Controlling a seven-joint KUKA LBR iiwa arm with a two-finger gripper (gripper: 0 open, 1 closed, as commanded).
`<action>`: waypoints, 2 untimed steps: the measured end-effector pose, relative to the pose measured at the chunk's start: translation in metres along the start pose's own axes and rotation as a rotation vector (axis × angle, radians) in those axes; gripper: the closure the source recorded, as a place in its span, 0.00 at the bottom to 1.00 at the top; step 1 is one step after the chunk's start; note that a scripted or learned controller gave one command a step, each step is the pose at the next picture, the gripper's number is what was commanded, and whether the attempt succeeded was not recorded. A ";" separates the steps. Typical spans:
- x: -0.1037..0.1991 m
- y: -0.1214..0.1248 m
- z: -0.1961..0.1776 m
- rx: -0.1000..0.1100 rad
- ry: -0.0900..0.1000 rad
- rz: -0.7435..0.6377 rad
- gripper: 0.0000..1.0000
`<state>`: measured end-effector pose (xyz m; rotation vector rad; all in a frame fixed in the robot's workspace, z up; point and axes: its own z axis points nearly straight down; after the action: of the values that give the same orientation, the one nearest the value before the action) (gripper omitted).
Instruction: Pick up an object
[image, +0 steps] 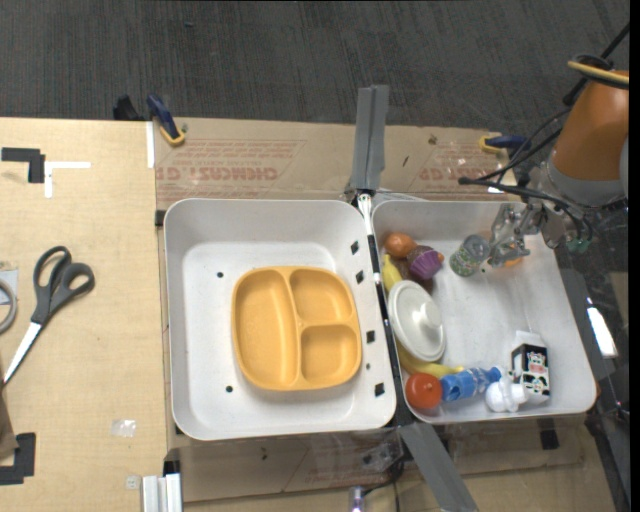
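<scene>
— Clear glass or plastic, by the look of it: a small jar-like thing (468, 257) lies in the right bin (560, 300), up and to the right of the white lid (417, 318). The gripper (503, 243) sits just beside it, touching or nearly so.

— Are the jaws pinching it?

— That cannot be told; the metal parts blur together there. To lift well, the arm should centre on the jar and rise straight, since such a smooth, round body would probably slip.

— What crowds it?

— Left of the jar, above the lid, a purple piece (426, 262) and an orange-brown ball (400, 243); a yellow piece (389, 272) rests by the lid's left edge. Below the lid lie a red ball (423, 391), a blue bottle (472, 383) and a small carton (530, 368). The bin's far wall is near, leaving little room.

— And further left of the lid?

— A yellow divided plate (297, 327) in the left bin (190, 330), with scissors (48, 295) on the counter (90, 400).
</scene>
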<state>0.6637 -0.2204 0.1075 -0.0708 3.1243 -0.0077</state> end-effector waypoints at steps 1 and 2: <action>0.000 0.000 0.000 0.000 0.000 0.000 0.00; 0.003 0.008 0.013 -0.003 0.011 0.209 0.00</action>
<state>0.6608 -0.2130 0.0943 0.2557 3.1249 -0.0012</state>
